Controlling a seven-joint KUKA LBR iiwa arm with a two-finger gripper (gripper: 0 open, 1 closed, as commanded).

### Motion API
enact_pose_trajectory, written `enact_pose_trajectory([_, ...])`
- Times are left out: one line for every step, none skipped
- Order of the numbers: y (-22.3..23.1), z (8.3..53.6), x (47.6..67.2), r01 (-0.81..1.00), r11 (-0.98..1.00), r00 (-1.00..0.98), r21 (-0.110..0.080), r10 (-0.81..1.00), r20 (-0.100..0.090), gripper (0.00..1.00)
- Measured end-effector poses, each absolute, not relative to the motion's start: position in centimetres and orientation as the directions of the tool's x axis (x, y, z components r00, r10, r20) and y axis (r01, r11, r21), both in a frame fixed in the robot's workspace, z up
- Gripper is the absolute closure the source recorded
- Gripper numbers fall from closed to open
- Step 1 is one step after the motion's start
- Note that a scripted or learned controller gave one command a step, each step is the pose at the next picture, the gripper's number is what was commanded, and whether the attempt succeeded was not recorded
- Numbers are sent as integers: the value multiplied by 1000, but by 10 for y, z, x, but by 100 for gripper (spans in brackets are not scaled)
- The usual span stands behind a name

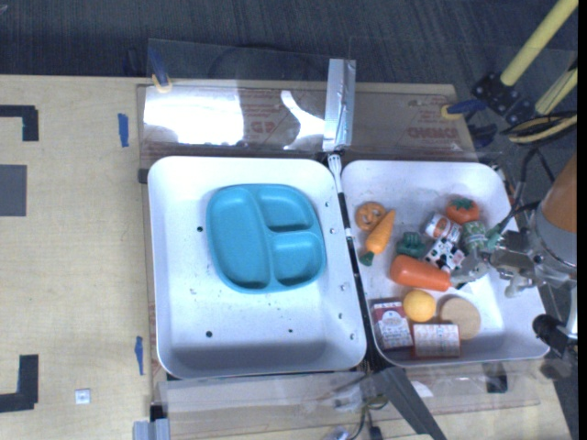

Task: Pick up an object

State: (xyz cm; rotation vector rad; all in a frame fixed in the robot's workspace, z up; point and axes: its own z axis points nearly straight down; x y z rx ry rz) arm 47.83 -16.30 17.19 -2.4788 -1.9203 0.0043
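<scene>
We are judging this to be the approach step: the claw (479,262) is reaching into the right bin (417,174) from the right edge, low over the toy pile. We cannot tell how the claw is set, since clutter is masking its tip. No object is showing as lifted. Just left of the claw, we are seeing a smooth, tapered orange carrot (420,272); below that, a round yellow lemon (420,306) and a flat tan disc (461,315). Far left of the claw, a glossy blue compartment tray (266,236) is lying in the left bin (174,273). The next move, we are judging, calls for centring over one separable item before descending.
</scene>
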Motion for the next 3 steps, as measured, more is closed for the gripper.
enact_pose_trajectory([-154,145,569,904,-428,428,-1,904,0,0])
enact_pose_trajectory([-91,153,584,899,-438,438,1,899,2,0])
enact_pose_trajectory([-156,166,543,936,-353,353,-3,936,-1,0])
